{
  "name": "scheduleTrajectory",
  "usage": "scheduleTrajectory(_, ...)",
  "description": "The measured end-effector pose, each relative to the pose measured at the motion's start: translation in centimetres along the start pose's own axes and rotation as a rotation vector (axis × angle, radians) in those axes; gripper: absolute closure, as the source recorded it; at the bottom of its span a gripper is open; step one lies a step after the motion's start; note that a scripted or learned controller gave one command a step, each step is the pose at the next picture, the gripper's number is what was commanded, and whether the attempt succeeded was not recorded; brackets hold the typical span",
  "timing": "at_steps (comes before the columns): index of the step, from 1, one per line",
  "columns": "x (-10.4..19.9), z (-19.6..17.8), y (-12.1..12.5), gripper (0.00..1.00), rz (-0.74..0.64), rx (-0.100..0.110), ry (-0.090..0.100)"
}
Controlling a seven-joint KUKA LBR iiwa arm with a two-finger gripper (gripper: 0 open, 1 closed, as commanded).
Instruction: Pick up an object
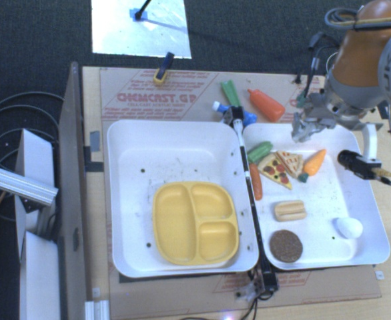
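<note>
The claw is hovering over the right bin, grip state unclear; the toy carrot is lying unlifted.

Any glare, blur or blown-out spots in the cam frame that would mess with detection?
Camera view: the white egg nearly washes out against the right bin; the foil sheet at top glares. The claw and arm look soft, slightly blurred. Shadows are faint under the yellow tray. Overall low resolution, soft edges on the pizza slice.
</note>
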State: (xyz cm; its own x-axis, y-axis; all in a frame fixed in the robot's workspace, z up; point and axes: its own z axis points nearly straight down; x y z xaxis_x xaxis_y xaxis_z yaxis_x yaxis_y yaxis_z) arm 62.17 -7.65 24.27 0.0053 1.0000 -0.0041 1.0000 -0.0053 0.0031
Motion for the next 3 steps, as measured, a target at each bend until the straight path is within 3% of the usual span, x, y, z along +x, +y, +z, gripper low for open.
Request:
scheduleTrajectory(1, 0.6, 0.1, 0.1, 0.00, -0.008, 0.001, 0.003)
scheduleTrajectory(2, -5.1, 5.7, 1.2, 0.00, -0.002, 0.006, 0.001)
scheduleTrajectory(3, -3.3, 14.3, 1.0, 0.00, -0.008, -0.007, 0.002)
